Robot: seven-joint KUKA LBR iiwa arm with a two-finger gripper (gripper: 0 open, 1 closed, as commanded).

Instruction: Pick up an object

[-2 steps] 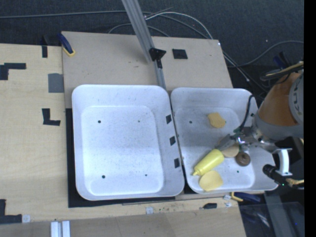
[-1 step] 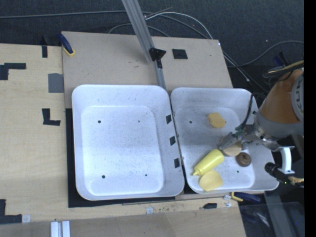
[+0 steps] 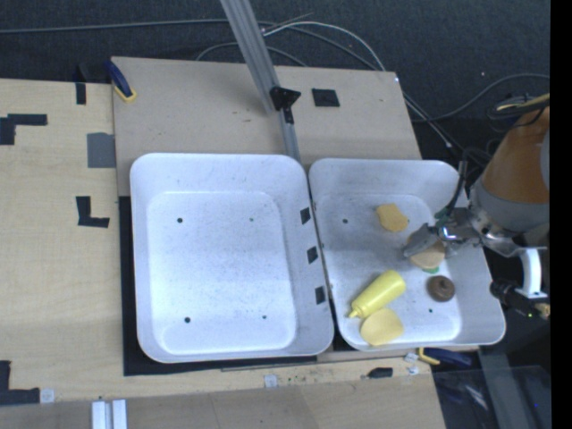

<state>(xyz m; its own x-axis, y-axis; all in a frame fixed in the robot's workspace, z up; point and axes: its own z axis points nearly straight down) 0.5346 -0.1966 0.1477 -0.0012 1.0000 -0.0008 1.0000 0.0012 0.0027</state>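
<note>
Around my gripper (image 3: 427,242) in the right bin (image 3: 357,181): a yellow lump (image 3: 391,217) to the upper left, a bottle (image 3: 376,294) and second lump (image 3: 382,328) below left, a brown disc (image 3: 440,288) just below. A pale piece (image 3: 430,259) lies right under my fingertips, seemingly touching. My fingers look slightly parted, but I cannot tell for sure.

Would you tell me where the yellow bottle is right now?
The yellow bottle lies in the right bin, toward its front, just above a yellow lump and left of a brown disc.
</note>
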